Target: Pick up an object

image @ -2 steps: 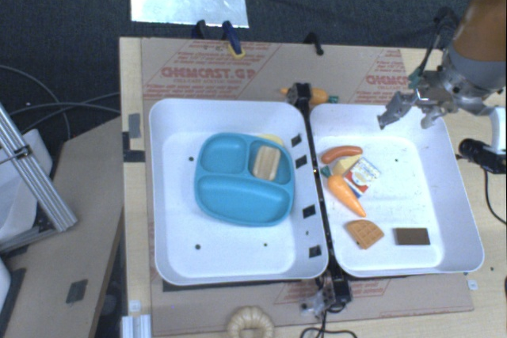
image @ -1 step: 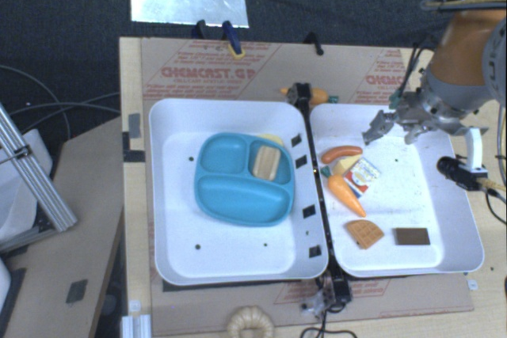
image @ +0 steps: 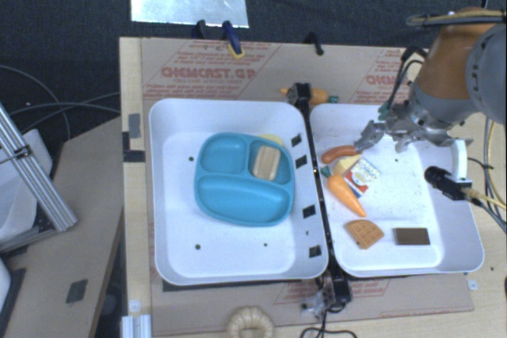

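1. Two white bins sit side by side in the camera view: the left bin (image: 170,249) bears a blue divided plate (image: 242,190) with a tan bread-like piece (image: 266,162) in its upper right compartment, so that side looks like a drop-off spot you need not reach into
2. Look to the right bin (image: 455,249) for your candidates: a sausage (image: 340,153) near the top left, a small packet (image: 361,172) just below it, a carrot (image: 346,195) lying slantwise beside the divider, a cracker (image: 364,233) and a brown block (image: 411,236) near the front wall, well apart from the cluster
3. You have the gripper (image: 379,132) low over the right bin's upper left part, close to the sausage (probably the chosen target, judging by the tilt toward it); nothing sits between its tips, and whether they are spread or pressed together I cannot tell
4. Judge the pick as not yet made; the crowded cluster could foul your approach
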Controlling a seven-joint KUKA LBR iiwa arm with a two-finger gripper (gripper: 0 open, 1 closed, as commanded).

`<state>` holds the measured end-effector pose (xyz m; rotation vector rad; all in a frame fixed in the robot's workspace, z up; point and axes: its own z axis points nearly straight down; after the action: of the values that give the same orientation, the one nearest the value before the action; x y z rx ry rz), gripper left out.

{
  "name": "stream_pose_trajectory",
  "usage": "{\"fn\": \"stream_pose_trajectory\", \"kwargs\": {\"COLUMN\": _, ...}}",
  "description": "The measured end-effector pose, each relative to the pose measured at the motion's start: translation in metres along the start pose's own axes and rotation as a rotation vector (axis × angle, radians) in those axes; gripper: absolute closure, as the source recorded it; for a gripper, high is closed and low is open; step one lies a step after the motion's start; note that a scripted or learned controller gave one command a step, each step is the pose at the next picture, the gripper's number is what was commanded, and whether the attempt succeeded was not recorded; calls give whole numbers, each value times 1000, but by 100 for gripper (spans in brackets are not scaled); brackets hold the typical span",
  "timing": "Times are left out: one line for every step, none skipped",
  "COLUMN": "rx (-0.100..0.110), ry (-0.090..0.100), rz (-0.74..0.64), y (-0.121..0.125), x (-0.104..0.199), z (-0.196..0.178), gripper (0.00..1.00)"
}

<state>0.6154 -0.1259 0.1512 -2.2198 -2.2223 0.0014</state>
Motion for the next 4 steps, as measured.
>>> {"fn": "stream_pose_trajectory", "kwargs": {"rx": -9, "ry": 4, "rz": 1, "y": -1, "x": -8, "z": 45, "gripper": 0}}
{"fn": "stream_pose_trajectory", "kwargs": {"rx": -23, "ry": -4, "rz": -1, "y": 4, "x": -9, "z": 42, "gripper": 0}}
{"fn": "stream_pose_trajectory", "kwargs": {"rx": -19, "ry": -2, "rz": 1, "y": 3, "x": -9, "z": 33, "gripper": 100}}
{"fn": "stream_pose_trajectory", "kwargs": {"rx": -9, "ry": -1, "rz": -4, "y": 14, "x": -4, "z": -23, "gripper": 100}}
